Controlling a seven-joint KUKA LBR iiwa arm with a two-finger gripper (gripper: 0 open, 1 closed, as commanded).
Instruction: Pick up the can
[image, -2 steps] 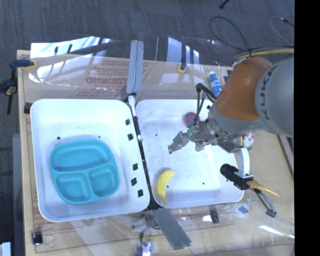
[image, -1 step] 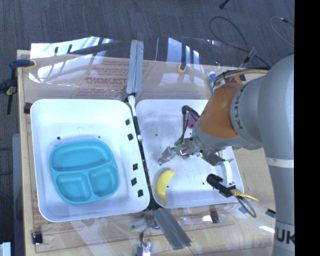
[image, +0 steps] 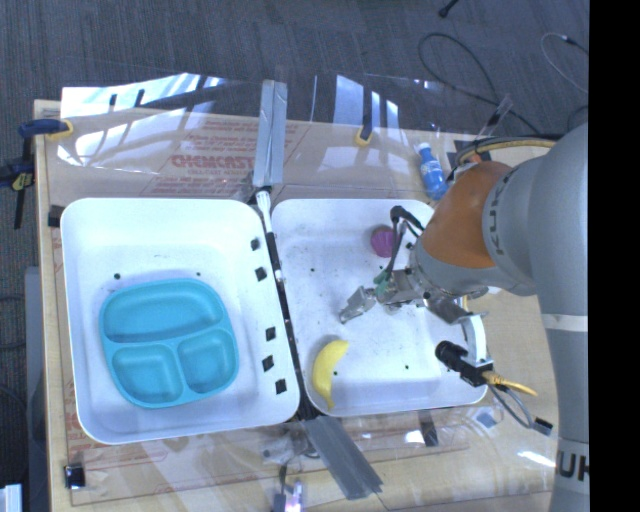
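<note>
One banana (image: 328, 368); one purple object (image: 383, 240); one blue tray (image: 168, 340)

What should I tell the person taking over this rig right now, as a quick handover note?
Gripper: low over the right bin, fingers spread open with nothing between them.
Things: a yellow banana near that bin's front edge, a small purple object toward its back. A blue divided tray lies in the left bin.
Can: I cannot make one out among the bin contents.
Done: nothing picked up.
Left: locate the can, grasp it, lift it.
</note>
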